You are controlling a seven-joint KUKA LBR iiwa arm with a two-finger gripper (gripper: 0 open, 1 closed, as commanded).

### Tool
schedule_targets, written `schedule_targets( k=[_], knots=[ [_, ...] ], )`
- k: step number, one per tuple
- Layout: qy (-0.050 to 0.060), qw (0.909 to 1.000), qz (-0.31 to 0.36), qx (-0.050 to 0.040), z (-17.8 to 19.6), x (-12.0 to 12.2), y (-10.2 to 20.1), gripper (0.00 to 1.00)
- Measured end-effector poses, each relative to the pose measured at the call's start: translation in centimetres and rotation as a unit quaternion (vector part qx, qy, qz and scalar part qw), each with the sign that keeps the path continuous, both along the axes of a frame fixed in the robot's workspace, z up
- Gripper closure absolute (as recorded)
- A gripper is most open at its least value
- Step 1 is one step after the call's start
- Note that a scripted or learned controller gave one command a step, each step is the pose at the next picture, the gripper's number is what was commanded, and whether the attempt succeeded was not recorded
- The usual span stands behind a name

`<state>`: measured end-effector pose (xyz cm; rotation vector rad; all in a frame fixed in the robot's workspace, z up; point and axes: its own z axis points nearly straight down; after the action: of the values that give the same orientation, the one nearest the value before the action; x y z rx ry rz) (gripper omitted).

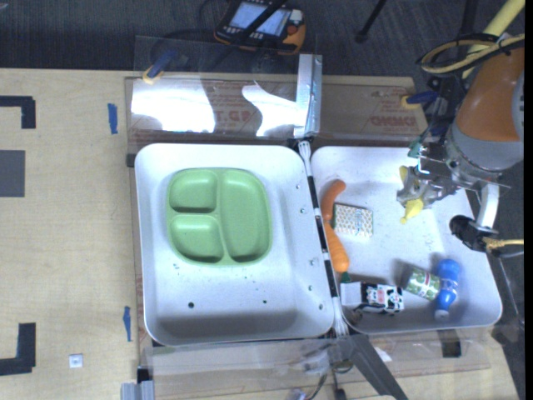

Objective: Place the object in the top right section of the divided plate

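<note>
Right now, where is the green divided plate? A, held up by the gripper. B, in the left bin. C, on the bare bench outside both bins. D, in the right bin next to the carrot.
B: the green divided plate lies flat in the left bin, while the carrot lies in the right bin.

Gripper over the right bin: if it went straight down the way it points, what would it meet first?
Probably the small yellow object seen at the tip of the gripper, then the right bin floor beneath. Depth is unclear from this slanted view.
</note>
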<state>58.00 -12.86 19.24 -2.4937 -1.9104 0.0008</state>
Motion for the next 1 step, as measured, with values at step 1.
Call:
schedule_targets(
  k=[1],
  knots=[
    [-0.001,1.0,-0.002,-0.0008,3.49,1.5,-3.57,1.0]
  ],
)
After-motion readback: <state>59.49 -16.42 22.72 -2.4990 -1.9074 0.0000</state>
